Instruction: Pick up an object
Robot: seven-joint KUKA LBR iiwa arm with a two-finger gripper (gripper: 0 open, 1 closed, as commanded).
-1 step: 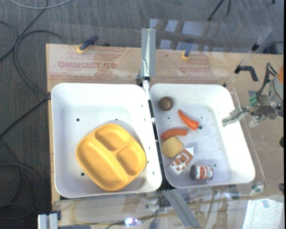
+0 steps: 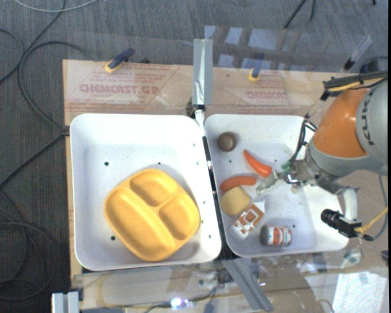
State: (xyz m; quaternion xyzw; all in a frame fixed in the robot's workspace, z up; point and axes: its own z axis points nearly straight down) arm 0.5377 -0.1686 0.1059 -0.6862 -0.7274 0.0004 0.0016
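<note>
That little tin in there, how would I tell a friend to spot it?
Start at the right bin, the one crowded with small things. Go to its near edge: the can lies there beside a small carton. It alone is a metal cylinder with a dark label.

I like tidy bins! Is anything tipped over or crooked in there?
Yes, a little. The small can in the right bin lies on its side instead of standing. The yellow tray in the left bin sits turned at a slant to the bin's walls. Nothing looks spilled or broken.
</note>
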